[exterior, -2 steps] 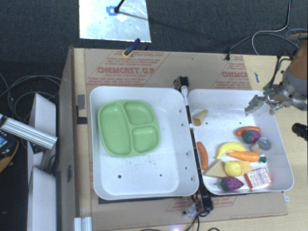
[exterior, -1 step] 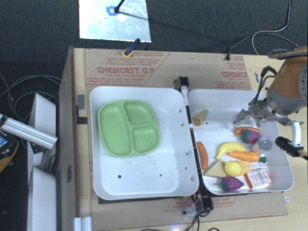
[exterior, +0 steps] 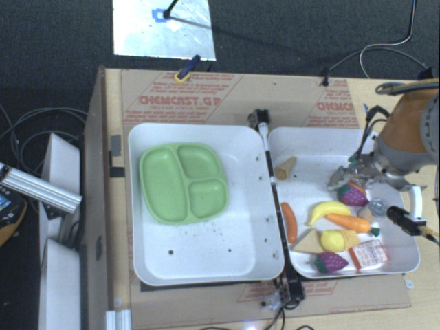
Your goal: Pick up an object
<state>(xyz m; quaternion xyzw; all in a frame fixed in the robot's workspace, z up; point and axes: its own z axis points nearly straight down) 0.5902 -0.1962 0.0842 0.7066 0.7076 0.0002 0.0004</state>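
The right bin (exterior: 309, 158) holds several toy foods. Among them are a purple grape bunch (exterior: 355, 197), a yellow banana (exterior: 326, 211), an orange carrot (exterior: 351, 222), a lemon (exterior: 333, 240) and a tan cheese wedge (exterior: 309, 242). A second purple bunch (exterior: 331, 262), a red-and-white packet (exterior: 369, 254), an orange sausage (exterior: 289, 223) and a cone (exterior: 285, 166) lie there too. My gripper (exterior: 346, 179) hangs low over the bin's right side, just above and to the left of the upper grape bunch. The wrist hides part of that bunch.
The left bin (exterior: 158, 253) bears a green divided plate (exterior: 183, 183). A black divider with clamps (exterior: 273, 198) runs between the bins. The grey arm with its orange band (exterior: 411, 126) comes in from the right edge. Cables trail behind the bench.
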